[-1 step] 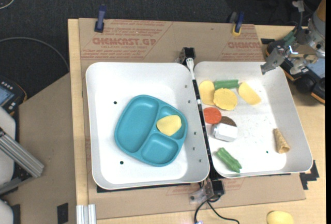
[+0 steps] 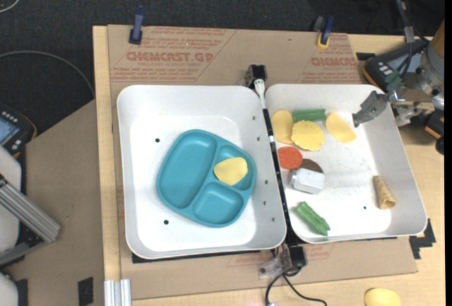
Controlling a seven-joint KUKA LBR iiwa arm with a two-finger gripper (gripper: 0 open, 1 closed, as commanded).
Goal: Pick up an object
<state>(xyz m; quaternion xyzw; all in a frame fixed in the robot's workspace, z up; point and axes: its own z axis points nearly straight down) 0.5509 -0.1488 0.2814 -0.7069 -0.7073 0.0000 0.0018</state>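
The right bin (image 2: 406,177) holds several toy foods. A yellow piece (image 2: 340,128) lies near its back right, with a round yellow piece (image 2: 307,135), a green piece (image 2: 308,114) and another yellow piece (image 2: 282,126) to its left. Nearer the front lie an orange-red disc (image 2: 289,157), a grey and brown object (image 2: 308,178), a green pod (image 2: 311,218) and a tan cone (image 2: 383,191). My gripper (image 2: 369,109) hangs over the bin's back right edge, just right of the yellow piece and apart from it. Nothing shows in its grasp.
The left bin (image 2: 141,121) carries a blue divided tray (image 2: 201,177) with a yellow piece (image 2: 230,169) in one compartment. A black divider clip (image 2: 256,75) sits between the bins at the back. Another yellow object (image 2: 380,296) lies off the board at front right.
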